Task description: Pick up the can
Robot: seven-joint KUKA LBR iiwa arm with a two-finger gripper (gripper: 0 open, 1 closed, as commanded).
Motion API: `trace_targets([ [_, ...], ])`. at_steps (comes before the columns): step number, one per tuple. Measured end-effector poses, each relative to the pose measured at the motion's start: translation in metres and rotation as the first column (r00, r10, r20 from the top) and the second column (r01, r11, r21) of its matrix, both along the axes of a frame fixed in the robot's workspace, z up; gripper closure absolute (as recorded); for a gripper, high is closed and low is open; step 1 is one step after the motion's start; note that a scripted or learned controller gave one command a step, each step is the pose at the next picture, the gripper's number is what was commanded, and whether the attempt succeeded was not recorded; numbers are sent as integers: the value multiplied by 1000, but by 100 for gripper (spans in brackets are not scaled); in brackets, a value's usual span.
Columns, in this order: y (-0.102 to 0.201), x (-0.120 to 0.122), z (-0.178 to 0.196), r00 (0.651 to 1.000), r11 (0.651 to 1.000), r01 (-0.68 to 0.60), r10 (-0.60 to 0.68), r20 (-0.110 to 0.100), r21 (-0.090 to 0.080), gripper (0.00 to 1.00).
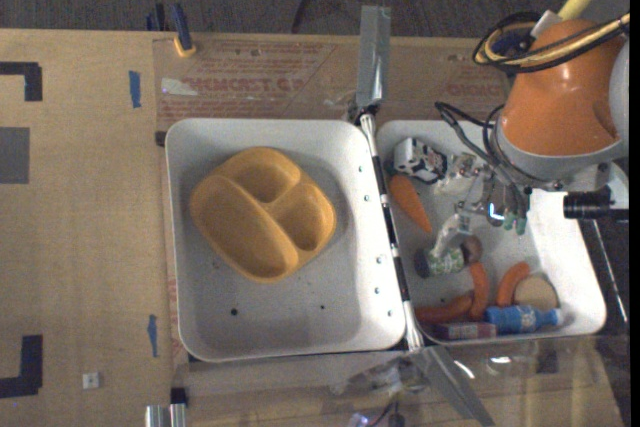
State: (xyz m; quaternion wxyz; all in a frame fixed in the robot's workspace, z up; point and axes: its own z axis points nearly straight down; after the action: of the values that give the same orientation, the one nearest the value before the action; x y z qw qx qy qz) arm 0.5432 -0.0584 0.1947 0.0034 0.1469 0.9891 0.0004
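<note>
Orange band above the wrist of the grey arm [555, 100], reaching in from the right over the right-hand shallow white bin [585, 260]; yellow and black cables looped above it. Jaws: at the end of the arm, low over the middle of the right bin, seen among cables and fittings; whether they stand apart or together cannot be told, and nothing is seen clamped between them. Small dark green cylindrical can [445, 261]: lying on its side on the right bin's floor, just below and left of the jaws, close to them; contact cannot be told. Orange tapered carrot [410, 200]: up-left of the can, beside the bin's left wall. Small black-and-white object [417, 156]: in the bin's upper left corner, too small to identify. Three orange-red sausage-shaped pieces [480, 287]: below and right of the can. Round beige disc [537, 293]: beside the rightmost piece. Blue bottle [522, 318]: lying flat along the bin's lower wall. Left-hand shallow white bin [300, 330]: touching the right bin, holding a yellow-orange three-compartment plastic plate [262, 212] near its centre. Table [80, 215]: tan cardboard surface carrying both bins, with blue tape marks.
</note>
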Motion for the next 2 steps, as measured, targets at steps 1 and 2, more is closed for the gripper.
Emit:
trace_targets([
  [1,59,-59,-3,1000,1000,-10,10,-5,1,0],
  [2,-20,-26,76,994,994,106,-106,-1,0,0],
])
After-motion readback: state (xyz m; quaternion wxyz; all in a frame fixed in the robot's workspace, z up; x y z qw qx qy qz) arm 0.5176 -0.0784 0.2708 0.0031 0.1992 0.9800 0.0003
